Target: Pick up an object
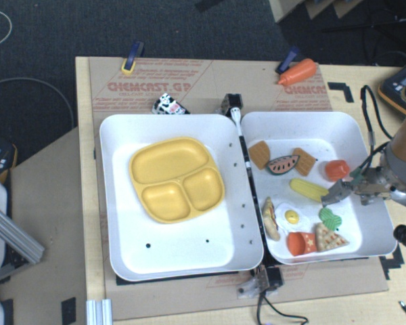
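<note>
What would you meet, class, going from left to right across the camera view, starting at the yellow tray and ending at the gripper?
Yellow tray → fried egg → banana → red tomato → gripper.

The arm [399, 161] is cut off by the right edge. The end effector [338, 193] is too blurred to read its fingers. An orange device [400, 90] at the right edge is also cut off.
</note>
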Robot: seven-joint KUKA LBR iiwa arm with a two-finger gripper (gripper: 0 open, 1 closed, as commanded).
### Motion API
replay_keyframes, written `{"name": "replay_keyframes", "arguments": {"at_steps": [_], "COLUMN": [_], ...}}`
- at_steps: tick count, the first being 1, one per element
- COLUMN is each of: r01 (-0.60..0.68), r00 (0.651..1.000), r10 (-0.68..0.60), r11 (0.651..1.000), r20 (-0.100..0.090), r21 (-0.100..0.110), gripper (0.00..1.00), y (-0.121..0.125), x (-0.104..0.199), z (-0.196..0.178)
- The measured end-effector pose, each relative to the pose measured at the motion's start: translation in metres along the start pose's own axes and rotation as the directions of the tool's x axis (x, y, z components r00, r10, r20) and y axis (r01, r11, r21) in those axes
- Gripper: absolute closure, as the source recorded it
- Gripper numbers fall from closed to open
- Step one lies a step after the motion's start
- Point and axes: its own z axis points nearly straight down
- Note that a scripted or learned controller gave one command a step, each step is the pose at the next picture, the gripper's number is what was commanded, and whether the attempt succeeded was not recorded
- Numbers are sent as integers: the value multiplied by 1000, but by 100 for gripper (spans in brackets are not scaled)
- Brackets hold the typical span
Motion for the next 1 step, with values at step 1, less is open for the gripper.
{"name": "replay_keyframes", "arguments": {"at_steps": [1], "r01": [0], "r00": [1000], "r10": [0], "r11": [1000], "r20": [0], "r21": [0], "gripper": [0], "y": [-1], "x": [-3], "z": [44]}}
